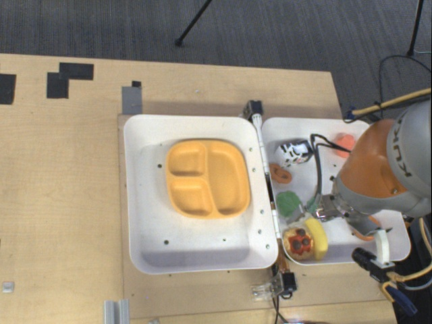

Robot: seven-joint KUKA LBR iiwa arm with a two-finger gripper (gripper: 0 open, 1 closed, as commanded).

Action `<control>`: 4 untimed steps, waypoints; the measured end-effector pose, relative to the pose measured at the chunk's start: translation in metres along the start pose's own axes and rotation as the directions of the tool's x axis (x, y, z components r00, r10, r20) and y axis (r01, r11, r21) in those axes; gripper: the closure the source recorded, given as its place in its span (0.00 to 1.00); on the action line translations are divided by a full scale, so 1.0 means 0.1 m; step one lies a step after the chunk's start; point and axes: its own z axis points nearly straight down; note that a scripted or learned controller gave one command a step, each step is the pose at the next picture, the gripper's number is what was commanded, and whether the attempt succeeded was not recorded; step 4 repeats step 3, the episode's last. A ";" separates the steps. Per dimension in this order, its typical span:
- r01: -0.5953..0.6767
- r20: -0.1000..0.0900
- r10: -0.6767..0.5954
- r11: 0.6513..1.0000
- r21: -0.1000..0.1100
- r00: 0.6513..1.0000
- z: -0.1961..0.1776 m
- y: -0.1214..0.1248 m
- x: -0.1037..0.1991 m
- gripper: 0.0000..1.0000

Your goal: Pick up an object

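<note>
Two shallow white bins sit side by side on the pale wooden surface [61,201], their walls smooth and their corners rounded. The left bin [148,248] holds a yellow plastic plate [206,179], a rounded square moulded into three compartments, lying flat near the middle. The right bin [398,238] carries the small things. A yellow banana [317,238], curved and smooth, lies across the edge of a small round dish [297,243] with red and orange pieces in it, at the bin's near left corner. Just beyond them rests a green, soft-looking lump [288,202]. Farther up are a small brown ring-shaped piece [281,175] and a black-and-white patterned toy [293,152], and a pink object [345,141] shows near the far wall.

The grey arm with its glossy orange band [368,164] reaches low over the right bin. Its end effector [322,211] hangs just above the banana and beside the green lump; whether it is spread or pressed together cannot be told, since the wrist covers it. A black cable [320,144] loops beside the arm.
</note>
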 end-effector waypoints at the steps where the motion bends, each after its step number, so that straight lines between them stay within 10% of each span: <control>1: 0.006 0.002 -0.006 1.000 -0.008 1.000 -0.11 0.03 0.00 1.00; 2: 0.265 0.007 -0.265 0.964 -0.002 0.964 -0.01 0.01 0.00 1.00; 3: 0.264 0.013 -0.264 0.964 -0.007 0.964 -0.01 0.02 -0.01 0.00; 4: 0.264 0.013 -0.264 0.964 -0.007 0.964 -0.01 0.02 -0.01 0.00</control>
